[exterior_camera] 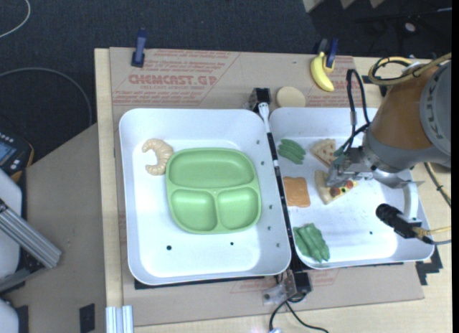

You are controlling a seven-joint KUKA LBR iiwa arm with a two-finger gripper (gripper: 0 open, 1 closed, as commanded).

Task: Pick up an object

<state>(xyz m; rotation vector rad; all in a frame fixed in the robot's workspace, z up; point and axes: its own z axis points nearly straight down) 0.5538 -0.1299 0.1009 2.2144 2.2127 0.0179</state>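
My gripper (337, 178) is low in the right bin (358, 249), reaching in from the right. It sits directly over a pale food toy with red spots (340, 190), which pokes out just below it. A tan wedge-shaped toy (324, 151) lies just up and left of the gripper. A dark green leafy toy (292, 151), an orange-brown toast slice (296, 191) and a green bean bundle (313, 242) lie along the bin's left side. Nothing is visibly lifted.
The left bin (143, 202) holds a green divided plate (213, 189) and a croissant (157, 155). A banana (322, 73) and a round beige disc (290, 97) lie on the bench behind the right bin. A black cable part (396, 221) hangs over the right bin's right side.
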